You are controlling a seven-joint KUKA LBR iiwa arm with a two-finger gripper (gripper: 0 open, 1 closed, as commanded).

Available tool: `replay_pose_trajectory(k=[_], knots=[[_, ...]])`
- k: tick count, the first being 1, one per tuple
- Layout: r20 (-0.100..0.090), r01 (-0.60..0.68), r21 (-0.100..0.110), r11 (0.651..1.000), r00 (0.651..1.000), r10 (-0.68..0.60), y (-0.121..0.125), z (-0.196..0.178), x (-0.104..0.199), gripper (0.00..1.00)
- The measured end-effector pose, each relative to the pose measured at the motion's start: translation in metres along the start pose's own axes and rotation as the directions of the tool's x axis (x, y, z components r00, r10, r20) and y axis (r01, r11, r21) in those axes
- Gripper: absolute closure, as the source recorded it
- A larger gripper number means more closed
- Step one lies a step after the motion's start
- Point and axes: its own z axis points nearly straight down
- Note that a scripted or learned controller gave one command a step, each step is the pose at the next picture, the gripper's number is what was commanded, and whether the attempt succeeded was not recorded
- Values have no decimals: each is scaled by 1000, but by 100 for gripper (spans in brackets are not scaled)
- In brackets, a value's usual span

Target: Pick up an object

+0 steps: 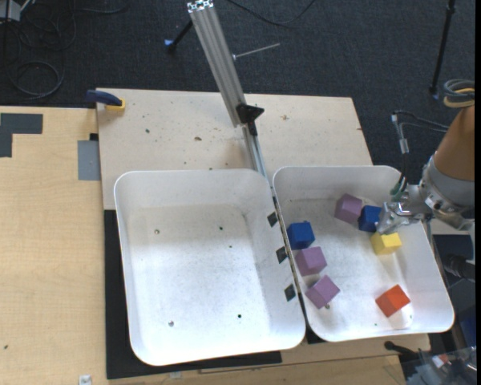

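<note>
My gripper [395, 217] hangs over the right side of the right bin [361, 175], coming in from the right. A yellow block [386, 242] lies just below it, and a small blue block [369, 217] sits right at its left, beside a purple block [349, 208]. Nothing is visibly held. Further left in the same bin are another blue block [301, 233] and two purple blocks [310, 259] [322, 290]. An orange-red block [394, 301] rests near the bin's front right corner.
The left bin [144, 187] shows only small dark specks. A slanted metal rail [222, 62] runs down to the wall between the two bins. A blue and yellow clamp [106, 99] sits on the bench's far left corner.
</note>
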Motion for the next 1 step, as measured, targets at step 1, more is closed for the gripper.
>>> replay_pose_trajectory(k=[1], knots=[[0,8,-2,1000,1000,-8,6,-51,8,100]])
